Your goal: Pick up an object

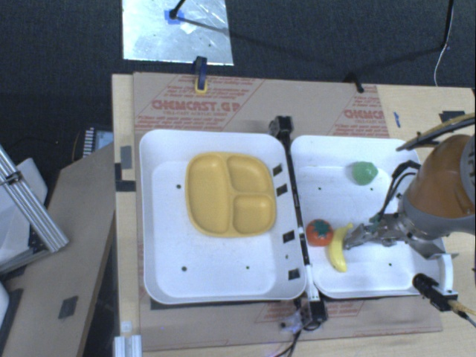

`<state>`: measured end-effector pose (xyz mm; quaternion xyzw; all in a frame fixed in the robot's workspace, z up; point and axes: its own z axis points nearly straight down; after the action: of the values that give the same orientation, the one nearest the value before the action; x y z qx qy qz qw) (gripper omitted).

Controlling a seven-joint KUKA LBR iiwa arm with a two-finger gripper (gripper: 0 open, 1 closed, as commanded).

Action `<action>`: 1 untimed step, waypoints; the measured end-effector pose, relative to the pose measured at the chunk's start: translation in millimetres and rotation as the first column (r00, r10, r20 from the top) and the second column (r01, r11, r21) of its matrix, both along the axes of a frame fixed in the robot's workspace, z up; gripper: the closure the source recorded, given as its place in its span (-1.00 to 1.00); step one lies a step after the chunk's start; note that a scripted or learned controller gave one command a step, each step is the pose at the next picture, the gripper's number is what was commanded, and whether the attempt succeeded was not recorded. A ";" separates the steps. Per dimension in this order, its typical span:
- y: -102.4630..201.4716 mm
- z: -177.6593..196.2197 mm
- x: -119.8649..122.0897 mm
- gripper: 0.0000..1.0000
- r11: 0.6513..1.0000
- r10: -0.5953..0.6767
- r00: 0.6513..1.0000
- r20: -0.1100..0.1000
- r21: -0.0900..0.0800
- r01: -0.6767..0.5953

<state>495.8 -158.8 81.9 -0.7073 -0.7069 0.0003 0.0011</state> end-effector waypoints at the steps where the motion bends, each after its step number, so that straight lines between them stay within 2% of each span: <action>1: -0.3 12.9 1.6 1.00 1.000 0.000 1.000 0.005 -0.002 0.000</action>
<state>497.4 -159.1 94.9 -0.7072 -0.7070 -0.0008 -0.0012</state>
